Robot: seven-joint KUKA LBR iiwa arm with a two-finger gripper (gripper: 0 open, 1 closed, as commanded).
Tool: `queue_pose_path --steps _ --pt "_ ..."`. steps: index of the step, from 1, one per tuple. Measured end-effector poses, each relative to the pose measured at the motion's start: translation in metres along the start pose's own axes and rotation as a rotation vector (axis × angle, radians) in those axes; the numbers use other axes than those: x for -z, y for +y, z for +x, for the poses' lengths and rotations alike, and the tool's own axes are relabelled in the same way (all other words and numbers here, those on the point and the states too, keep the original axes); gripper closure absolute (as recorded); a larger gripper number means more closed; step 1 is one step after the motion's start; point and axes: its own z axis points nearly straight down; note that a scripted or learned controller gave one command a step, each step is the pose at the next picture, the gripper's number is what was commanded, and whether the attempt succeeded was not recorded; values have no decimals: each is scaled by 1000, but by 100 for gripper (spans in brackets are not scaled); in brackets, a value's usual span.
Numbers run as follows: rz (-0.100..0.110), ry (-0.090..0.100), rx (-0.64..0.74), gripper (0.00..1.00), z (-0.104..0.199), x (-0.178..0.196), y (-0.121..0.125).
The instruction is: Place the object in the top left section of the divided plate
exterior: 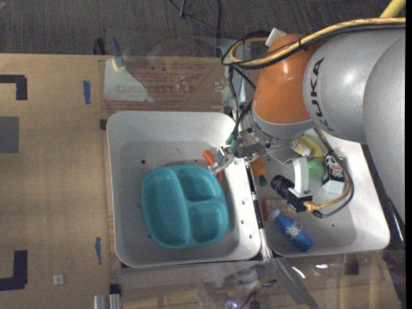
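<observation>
Arm reaches in from 3 o'clock, its wrist over the wall between the two bins. Gripper sits low at the left bin's 3 o'clock edge, pointing toward 8 o'clock. I cannot tell from this slant whether it is spread or closed.

A small orange piece lies right at the gripper's tip, on its 10 o'clock side. It may be touching the tip, but the view is too coarse here for me to be sure. I see it just off the plate's rim at the plate's 1 o'clock, over the bin floor rather than in any section.

The teal plate lies flat in the left bin, toward 5 o'clock.

Right bin: blue bottle lying down at 7 o'clock, green item near 12 o'clock, partly behind the wrist.
</observation>
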Motion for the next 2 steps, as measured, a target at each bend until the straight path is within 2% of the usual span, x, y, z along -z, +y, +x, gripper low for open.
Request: queue_pose_path --steps 1,2 --pt "-3 -1 -1 100 -1 10 1" --pt "0 -1 1 100 -45 5 -60"
